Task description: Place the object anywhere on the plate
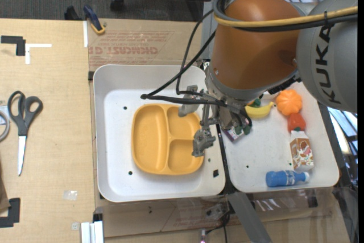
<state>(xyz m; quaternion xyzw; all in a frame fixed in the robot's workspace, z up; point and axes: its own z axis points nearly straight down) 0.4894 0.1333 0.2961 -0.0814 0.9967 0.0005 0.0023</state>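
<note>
Plate (165, 139), yellow and divided, sits in the left bin (108, 139), and the gripper (200, 142) hangs over its right edge. I cannot tell how the jaws stand. An orange (288, 102), a banana (259, 110), a carton (301, 152) and a blue bottle (286, 178) lie in the right bin (256, 156).

bench (45, 122): light wood, on the left of the picture
scissors (23, 116): flat on the bench, far left
left bin (111, 179): white, in the middle, on the bench
right bin (256, 171): white, touching the left bin's right side
</note>
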